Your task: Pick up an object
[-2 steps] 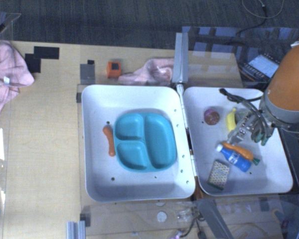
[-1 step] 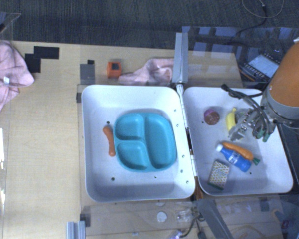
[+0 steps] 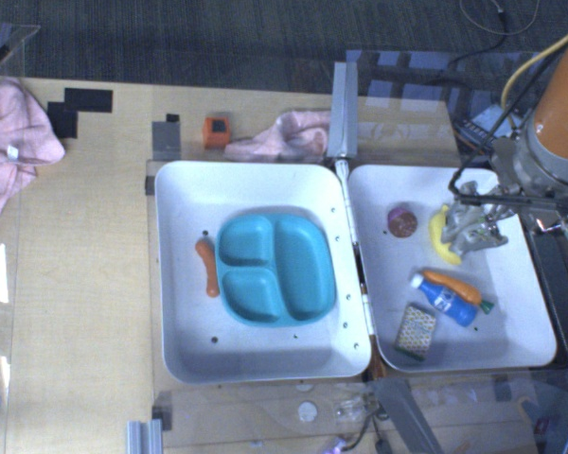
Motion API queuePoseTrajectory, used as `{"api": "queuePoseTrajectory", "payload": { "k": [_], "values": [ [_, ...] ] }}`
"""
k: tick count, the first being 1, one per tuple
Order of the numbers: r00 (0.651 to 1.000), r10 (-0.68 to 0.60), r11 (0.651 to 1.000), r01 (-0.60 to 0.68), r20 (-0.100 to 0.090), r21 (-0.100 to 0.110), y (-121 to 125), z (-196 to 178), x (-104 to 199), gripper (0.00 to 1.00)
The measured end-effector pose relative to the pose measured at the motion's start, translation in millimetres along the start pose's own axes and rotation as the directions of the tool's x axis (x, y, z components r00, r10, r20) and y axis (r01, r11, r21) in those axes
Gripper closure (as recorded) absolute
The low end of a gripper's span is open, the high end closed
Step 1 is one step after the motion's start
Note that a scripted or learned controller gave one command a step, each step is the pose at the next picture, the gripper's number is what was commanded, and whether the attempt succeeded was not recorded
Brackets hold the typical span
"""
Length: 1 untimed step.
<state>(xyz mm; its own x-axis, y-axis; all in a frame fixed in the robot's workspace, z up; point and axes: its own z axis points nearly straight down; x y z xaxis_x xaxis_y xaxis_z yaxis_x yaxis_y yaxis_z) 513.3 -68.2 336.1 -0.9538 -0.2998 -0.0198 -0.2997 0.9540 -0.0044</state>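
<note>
Two bins sit side by side on the bench. In the left bin a divided tray lies in the middle, with a carrot just left of it. In the right bin a ball lies at the back, a bottle nearer the front beside another carrot, and a sponge at the front. The gripper hangs over a banana to the ball's right. Two cloths lie behind the bins.

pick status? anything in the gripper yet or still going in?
Done: the gripper is down in the right bin, over the yellow object. In hand: nothing visibly held; the view does not show a grasp. Left: closing on something and lifting. The blue bottle, orange carrot, round maroon item and sponge lie untouched.
</note>
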Motion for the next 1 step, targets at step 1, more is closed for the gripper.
{"api": "queuePoseTrajectory", "payload": {
  "k": [1],
  "values": [
    [1.0,0.002,1.0,-0.002,0.016,0.003,-1.1,-11.4,-5.3,1.0]
  ]
}}
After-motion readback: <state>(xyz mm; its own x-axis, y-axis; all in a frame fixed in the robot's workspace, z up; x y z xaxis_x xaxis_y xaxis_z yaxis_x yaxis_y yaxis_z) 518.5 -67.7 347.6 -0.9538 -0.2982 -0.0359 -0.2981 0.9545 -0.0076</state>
